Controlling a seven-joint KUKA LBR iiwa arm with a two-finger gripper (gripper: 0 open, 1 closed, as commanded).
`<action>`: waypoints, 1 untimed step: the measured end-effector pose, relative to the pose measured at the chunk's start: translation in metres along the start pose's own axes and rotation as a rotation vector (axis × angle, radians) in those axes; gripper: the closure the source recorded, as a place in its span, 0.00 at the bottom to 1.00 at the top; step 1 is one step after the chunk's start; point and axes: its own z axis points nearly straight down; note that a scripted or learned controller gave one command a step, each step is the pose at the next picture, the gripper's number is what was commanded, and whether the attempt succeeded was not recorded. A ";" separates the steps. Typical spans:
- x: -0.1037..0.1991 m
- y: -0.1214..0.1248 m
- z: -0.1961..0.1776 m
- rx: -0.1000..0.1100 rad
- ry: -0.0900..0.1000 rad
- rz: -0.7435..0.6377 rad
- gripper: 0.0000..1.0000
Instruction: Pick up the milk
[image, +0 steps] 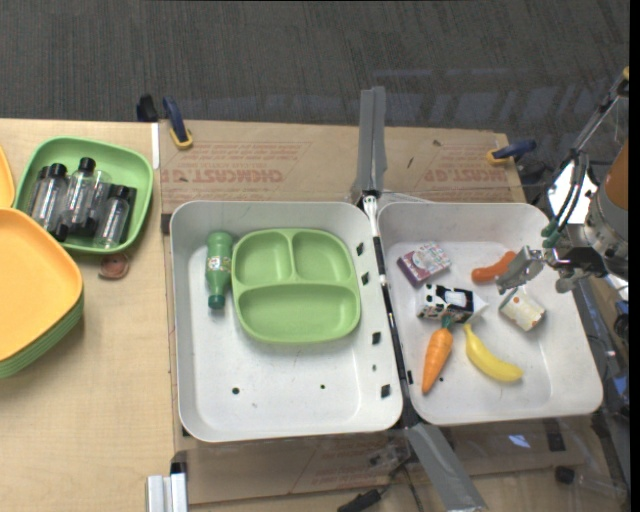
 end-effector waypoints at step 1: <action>0.077 0.012 0.080 0.001 0.000 -0.131 0.00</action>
